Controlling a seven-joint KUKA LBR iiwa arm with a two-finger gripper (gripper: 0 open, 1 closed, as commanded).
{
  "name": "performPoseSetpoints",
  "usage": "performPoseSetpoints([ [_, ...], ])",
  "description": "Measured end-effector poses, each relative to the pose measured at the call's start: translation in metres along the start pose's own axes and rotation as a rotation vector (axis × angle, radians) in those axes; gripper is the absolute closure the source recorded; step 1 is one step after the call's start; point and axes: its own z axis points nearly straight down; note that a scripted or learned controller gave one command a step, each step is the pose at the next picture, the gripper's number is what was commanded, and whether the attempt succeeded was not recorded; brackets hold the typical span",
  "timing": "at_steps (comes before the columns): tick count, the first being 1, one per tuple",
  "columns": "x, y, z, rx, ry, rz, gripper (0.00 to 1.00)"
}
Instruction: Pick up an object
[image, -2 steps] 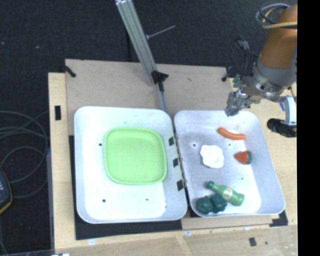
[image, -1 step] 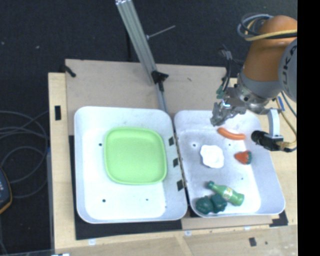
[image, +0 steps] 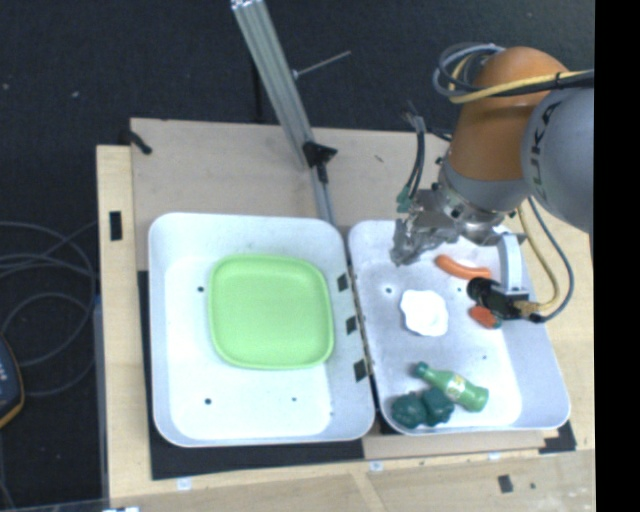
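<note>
Your gripper (image: 408, 243) hovers over the right bin's (image: 385, 300) far-left corner; finger state: cannot tell; nothing visibly held; white lump (image: 424, 312) sits nearest, likely target.

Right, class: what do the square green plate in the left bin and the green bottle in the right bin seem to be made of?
Square green plate: probably plastic, matte; even flat colour, soft rounded rim. Green bottle: likely glossy plastic, toy-like; small highlights, yellow band. Neither is certain.
</note>
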Motion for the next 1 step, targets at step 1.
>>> performPoseSetpoints([
  [1, 0.0394, -0.0207, -0.0059, -0.001, 0.000, 0.000, 1.00],
])
